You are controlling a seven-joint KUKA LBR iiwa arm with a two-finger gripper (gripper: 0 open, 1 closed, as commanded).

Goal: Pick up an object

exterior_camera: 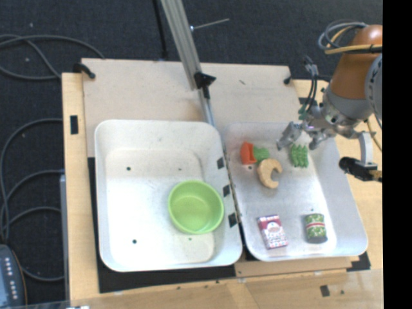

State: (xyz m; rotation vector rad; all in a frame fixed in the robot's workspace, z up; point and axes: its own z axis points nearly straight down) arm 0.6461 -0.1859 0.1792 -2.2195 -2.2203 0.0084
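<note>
Arm (353, 82) entering over the right edge of the bench. Broad orange band on the rounded upper housing, grey casing below and beside it. Pale looped cables arching over the orange section; thin dark cables running down the left side of the wrist. Grey metallic flange beneath the band. Pincer (300, 137) of grey metal, small, angular, with dark fittings. Separate black bracket projecting lower right.

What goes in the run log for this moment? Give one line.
gripper: open, above right bin far end | nearest: green ridged piece, not held | left bin: green bowl | pick: not done
</note>
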